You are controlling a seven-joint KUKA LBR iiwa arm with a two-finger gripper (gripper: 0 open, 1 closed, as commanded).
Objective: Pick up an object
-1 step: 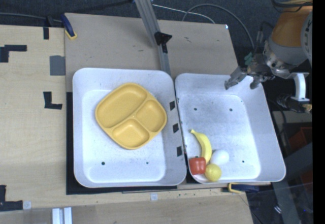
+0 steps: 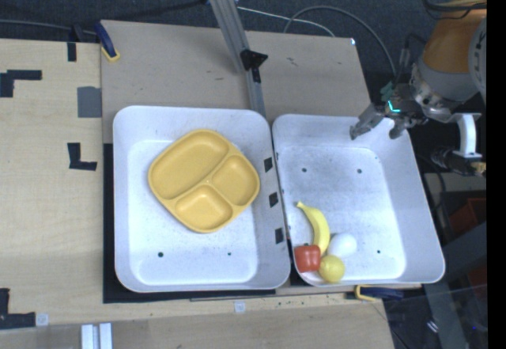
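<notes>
Two white bins side by side | grey two-finger gripper [image 2: 378, 126] over right white bin [image 2: 411, 197] far rim, fingers apart, nothing between | curved yellow banana [image 2: 316, 227] well apart, at near edge, beside red fruit [image 2: 308, 258], white ball [image 2: 343, 244], yellow ball [image 2: 332, 268] | yellow divided plastic tray [image 2: 204, 180] in left bin [image 2: 130, 197]

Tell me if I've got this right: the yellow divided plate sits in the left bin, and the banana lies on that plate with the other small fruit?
Not quite. The camera view shows the yellow divided plate in the left bin bare, while the banana lies in the right bin, at its near left corner with the other small fruit.
</notes>
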